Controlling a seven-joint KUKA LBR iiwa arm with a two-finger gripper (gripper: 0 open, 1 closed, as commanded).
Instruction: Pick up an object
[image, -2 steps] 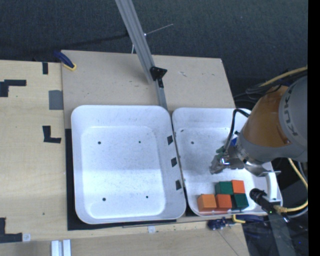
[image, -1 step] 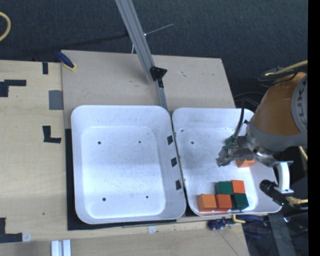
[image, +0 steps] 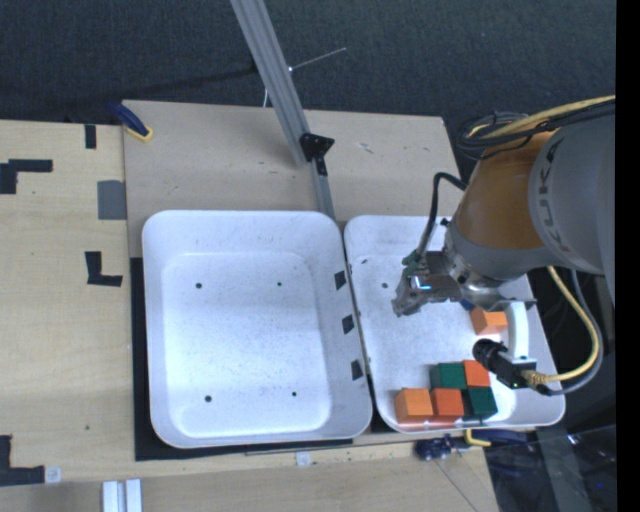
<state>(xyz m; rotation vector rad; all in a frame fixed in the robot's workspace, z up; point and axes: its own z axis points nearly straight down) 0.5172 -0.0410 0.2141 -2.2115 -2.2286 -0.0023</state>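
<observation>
Camera view: gripper, state I cannot tell, hangs over bare right white plastic bin; descending here risks missing the orange and green square blocks.

I'm looking into a robotics lab, not a home or shop. A bare plywood worktop carries two shallow white bins set side by side on a black mat. Black tape marks dot the wood, a slanted aluminium rail crosses above, and a heavy grey-and-orange industrial arm trails yellow cables.
</observation>
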